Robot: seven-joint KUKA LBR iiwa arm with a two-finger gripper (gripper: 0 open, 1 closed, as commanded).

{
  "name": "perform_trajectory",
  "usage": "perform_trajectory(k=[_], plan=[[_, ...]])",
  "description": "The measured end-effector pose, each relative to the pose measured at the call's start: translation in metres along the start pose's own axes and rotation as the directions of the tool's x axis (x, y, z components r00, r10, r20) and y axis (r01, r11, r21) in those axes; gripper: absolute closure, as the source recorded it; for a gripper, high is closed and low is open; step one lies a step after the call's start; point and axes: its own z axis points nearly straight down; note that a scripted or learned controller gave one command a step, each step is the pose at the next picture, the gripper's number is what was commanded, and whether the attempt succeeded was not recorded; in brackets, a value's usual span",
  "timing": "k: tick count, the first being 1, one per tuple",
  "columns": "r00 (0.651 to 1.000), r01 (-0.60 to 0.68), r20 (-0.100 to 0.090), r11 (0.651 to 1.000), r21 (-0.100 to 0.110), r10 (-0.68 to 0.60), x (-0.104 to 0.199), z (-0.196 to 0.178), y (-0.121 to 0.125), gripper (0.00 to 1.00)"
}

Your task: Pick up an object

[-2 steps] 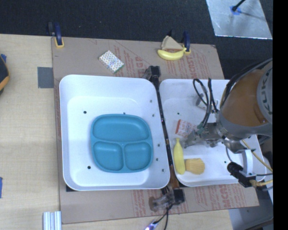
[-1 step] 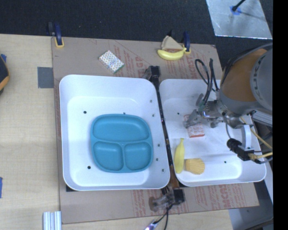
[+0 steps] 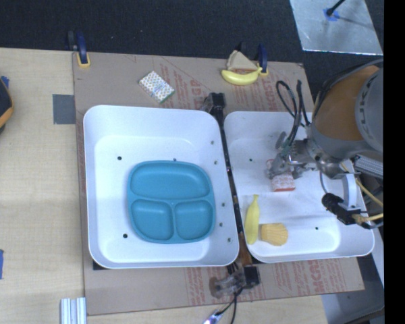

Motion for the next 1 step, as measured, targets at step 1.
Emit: perform_trajectory(k=[1], plan=[[1.000,-0.001,-0.001,1.000,-0.002,0.001,0.0819,-0.0905,-0.0034,1.00]])
